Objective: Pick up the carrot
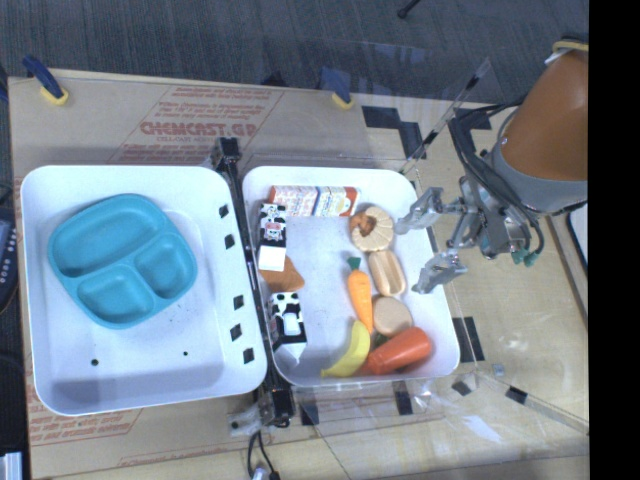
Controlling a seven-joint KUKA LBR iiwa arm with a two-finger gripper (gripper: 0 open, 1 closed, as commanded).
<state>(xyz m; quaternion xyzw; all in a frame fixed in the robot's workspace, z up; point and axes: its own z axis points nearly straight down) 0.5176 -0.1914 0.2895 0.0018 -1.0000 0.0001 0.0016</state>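
The carrot (360,298) lies in the right bin (320,353) between a hot dog bun (386,271) and a banana (349,353) (green top pointing away). The tool (427,242) hovers over the bin's right edge, fingers spread and holding nothing.

Setting: robotics lab/test bench. Evidence: grey carpet floor (200,18); cardboard-covered bench (200,118) w/ clamps (48,86); two white bins (60,368); toy food items, left of fingers (435,268); tape markers (470,338).
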